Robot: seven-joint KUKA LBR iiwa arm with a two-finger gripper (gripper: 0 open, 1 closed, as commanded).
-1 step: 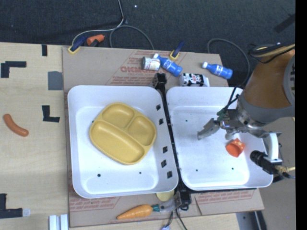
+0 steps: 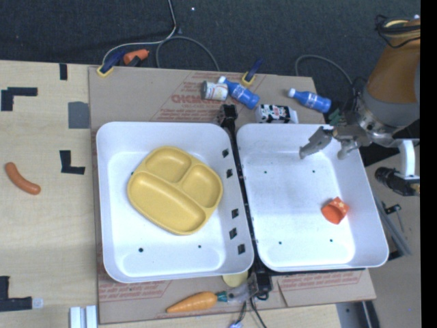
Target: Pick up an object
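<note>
Claw: the grey two-finger claw hung spread wide, pinching nothing, over the right white bin's far side.
Thing to grab: a small orange lump lay in that bin, near its right wall, apart from the claw.

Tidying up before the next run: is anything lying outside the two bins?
Yes. A sausage lies on the bench far left, a carrot below the left bin, and two blue bottles on their sides behind.

A robot lab: taped bench, white bins.
</note>
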